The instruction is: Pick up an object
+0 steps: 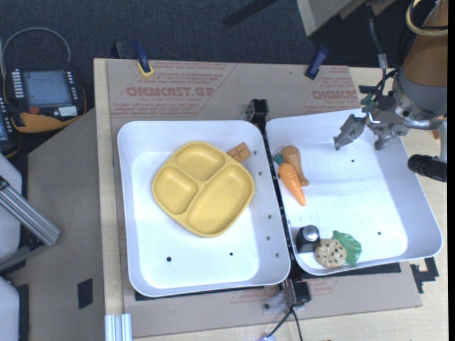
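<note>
Over the right bin's (398, 212) far corner, the gripper (364, 135) hangs with its fingers spread apart and nothing between them. Nearest candidate is the carrot (292, 184), lying against that bin's left wall, well apart from the fingers, toward the left and nearer the camera. Its long axis runs roughly along the wall, tip pointing toward the near rim. My read: the reach must cross the bin leftward.

plate (204, 188) in left bin (135, 212), carrot (293, 184) right
</note>
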You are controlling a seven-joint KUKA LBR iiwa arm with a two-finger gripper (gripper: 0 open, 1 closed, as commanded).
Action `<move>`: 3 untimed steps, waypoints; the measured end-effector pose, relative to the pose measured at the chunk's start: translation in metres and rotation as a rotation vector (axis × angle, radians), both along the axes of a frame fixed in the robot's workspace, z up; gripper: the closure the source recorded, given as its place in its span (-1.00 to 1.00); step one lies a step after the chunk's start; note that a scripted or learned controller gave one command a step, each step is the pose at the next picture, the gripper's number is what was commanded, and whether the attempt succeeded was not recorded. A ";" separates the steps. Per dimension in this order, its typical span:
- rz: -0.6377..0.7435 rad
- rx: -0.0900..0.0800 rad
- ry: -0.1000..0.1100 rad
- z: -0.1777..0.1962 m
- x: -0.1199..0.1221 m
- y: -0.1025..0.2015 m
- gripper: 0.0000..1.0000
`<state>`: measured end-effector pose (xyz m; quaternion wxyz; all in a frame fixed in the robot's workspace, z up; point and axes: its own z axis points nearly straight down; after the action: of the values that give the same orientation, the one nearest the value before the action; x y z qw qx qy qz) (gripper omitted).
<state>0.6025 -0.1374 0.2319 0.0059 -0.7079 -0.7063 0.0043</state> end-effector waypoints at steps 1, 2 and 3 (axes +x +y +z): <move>0.003 -0.002 -0.014 0.008 0.003 0.000 -1.00; 0.002 -0.002 -0.011 -0.051 0.005 -0.005 -1.00; 0.002 -0.001 -0.010 -0.113 0.007 -0.003 -1.00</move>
<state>0.6092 -0.1403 0.1188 0.0022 -0.7072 -0.7070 0.0012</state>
